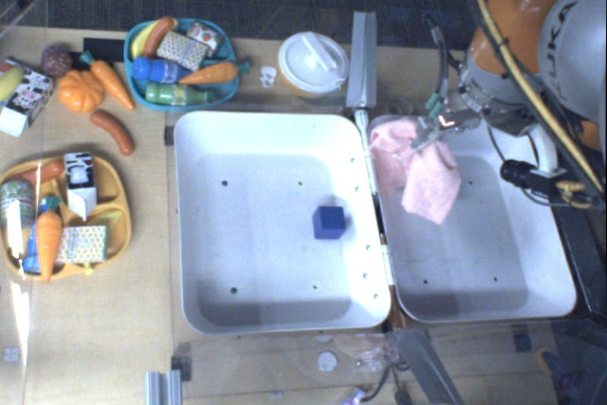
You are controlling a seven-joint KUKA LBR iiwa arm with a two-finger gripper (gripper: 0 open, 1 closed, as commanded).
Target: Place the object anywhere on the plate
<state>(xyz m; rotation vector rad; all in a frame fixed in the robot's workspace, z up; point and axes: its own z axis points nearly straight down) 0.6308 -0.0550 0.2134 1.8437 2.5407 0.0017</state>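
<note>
A pink cloth (432, 187) hangs in the right bin (512, 289), near its back left corner. Its top corner is pinched between the fingers of my gripper (430, 134), which is shut on it, and the cloth droops down and to the right. A flatter pink shape (386, 150) lies just left of the cloth against the bin's left wall; I cannot tell whether it is a plate or more of the cloth. A small blue cube (329, 221) rests in the middle of the left bin (237, 289).
The arm (541, 24) with its cables fills the back right. A white lidded bowl (312, 62) and a blue bowl of toy food (180, 62) stand behind the left bin. A yellow tray of toy food (64, 215) and loose toy vegetables lie at the far left.
</note>
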